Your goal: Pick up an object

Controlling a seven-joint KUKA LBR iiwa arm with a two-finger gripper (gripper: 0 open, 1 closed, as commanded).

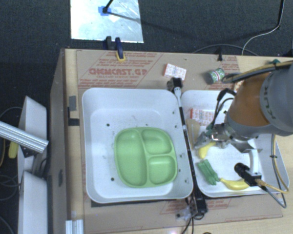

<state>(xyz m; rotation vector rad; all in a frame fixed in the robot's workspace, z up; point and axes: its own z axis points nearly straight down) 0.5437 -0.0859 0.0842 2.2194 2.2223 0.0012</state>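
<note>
1. On your left, the left bin (pixel 95 130) holds a green divided plate (pixel 145 156), lying flat and well apart from the arm.
2. Across the divider, the right bin (pixel 200 101) holds a yellow piece (pixel 203 151), a green piece (pixel 208 172) and a banana (pixel 235 183) near its front wall.
3. The gripper (pixel 210 136) is low in the right bin, just above the yellow piece; you cannot tell whether it is apart or together, and nothing is seen clamped.
4. You are likely at the grasp step: reaching, not lifting.
5. Next, you need it to close squarely on the yellow piece, then rise straight, clear of the bin wall.
</note>
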